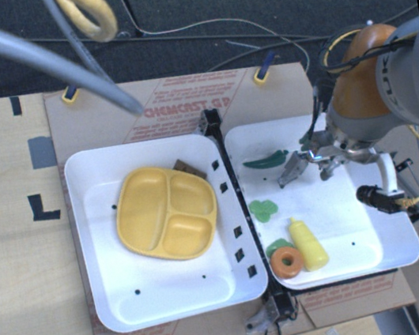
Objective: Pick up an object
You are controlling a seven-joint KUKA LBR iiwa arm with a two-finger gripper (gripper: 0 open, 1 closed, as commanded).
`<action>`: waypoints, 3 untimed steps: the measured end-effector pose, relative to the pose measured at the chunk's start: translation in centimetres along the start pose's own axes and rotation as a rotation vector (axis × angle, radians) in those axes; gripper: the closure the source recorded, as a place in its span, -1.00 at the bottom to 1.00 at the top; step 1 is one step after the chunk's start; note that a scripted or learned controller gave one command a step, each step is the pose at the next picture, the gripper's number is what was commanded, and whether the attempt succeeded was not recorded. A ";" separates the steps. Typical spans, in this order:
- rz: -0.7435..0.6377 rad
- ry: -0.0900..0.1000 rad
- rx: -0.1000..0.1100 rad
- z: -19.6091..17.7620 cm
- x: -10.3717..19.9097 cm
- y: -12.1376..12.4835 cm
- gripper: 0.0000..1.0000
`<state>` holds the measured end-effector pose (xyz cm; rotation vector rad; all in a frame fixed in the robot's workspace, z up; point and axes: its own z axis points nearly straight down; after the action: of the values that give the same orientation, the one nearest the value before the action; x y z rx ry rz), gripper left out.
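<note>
1. The arm point(376, 85) was seen reaching in from the right of the frame, its hand point(306, 166) brought low over the upper part of the right bin point(396, 246).
2. The hand's fingers were spread apart, with nothing seen between them.
3. A dark green leaf-shaped piece point(265, 161) lay just left of the hand; it was judged the likeliest target, as the spread fingers pointed towards it.
4. Further candidates were found lower in the same bin: a light green piece point(264, 210), a yellow bottle point(308, 244) and an orange ring point(288, 262), the last two touching.
5. A yellow compartment plate point(167, 212) was seen resting in the left bin point(99, 246), well apart from the hand.
6. No object had yet been lifted.
</note>
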<state>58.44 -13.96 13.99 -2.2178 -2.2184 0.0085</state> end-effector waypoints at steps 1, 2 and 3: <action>-0.001 -0.001 -0.003 5.4 0.0 -0.1 -1.00; -0.003 0.001 -0.004 4.1 0.2 0.0 1.00; -0.002 0.001 -0.010 -0.2 0.3 0.5 1.00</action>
<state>58.94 -13.61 14.18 -2.2205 -2.2251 -0.0032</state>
